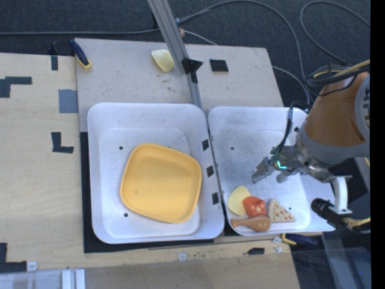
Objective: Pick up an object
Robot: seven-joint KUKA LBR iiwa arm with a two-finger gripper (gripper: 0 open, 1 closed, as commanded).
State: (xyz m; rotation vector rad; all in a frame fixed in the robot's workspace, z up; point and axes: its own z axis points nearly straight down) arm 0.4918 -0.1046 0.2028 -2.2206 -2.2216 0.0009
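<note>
Four small toy foods sit clustered at the near edge of your right-hand shallow white bin (240,125): a pale yellow rounded piece (238,198), a red strawberry-like piece (254,206), a tan triangular slice (280,212) and a brown drumstick-shaped piece (252,224), all close together and some touching. Your grey two-finger gripper (263,171) hangs over the bare middle of that bin, just up from the cluster, with nothing between its fingers, so the pick looks not yet made; by my read you're in the approach, with the descent, closing and lift all left to do. Whether the fingers are apart or together, I cannot tell from this angle; the tip is a dark blur with a small green light (279,164) behind it. Over in the left-hand white bin (99,125), a yellow square plastic plate (160,182) lies flat, well apart from the gripper. Up on the counter (120,77), a pale yellow chunk (162,59) rests beyond both bins.
</note>
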